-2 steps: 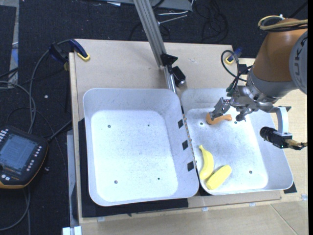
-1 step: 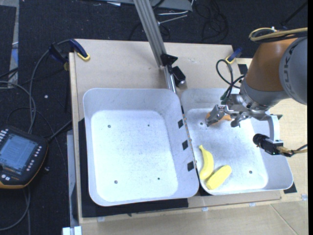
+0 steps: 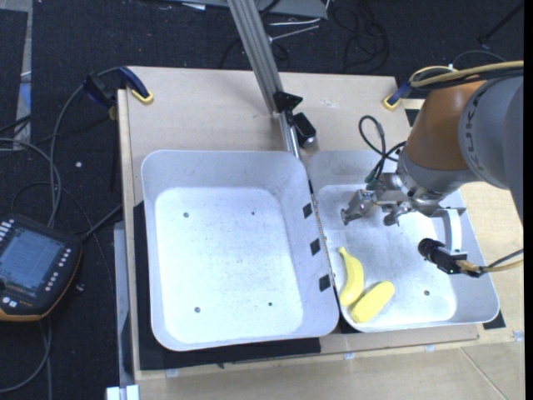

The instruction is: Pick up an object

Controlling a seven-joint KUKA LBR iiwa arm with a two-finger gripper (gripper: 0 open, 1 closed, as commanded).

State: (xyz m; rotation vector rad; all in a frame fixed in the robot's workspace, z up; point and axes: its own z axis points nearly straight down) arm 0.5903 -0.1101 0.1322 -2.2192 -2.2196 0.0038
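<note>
Nothing picked yet: my gripper [image 3: 372, 210] hangs part open and empty at center right, banana [image 3: 352, 275] untouched at lower right.

Even, bright overhead light, soft shadows, slightly grainy but sharp

- Banana [image 3: 351, 275]: yellow, curved, lying flat on the floor of the right bin [image 3: 466, 307], close to its left wall, long axis running roughly top to bottom.
- Second yellow object [image 3: 372, 301]: an oblong, possibly a lemon, lying at a slant just below and right of my banana, apparently touching its lower end.
</note>
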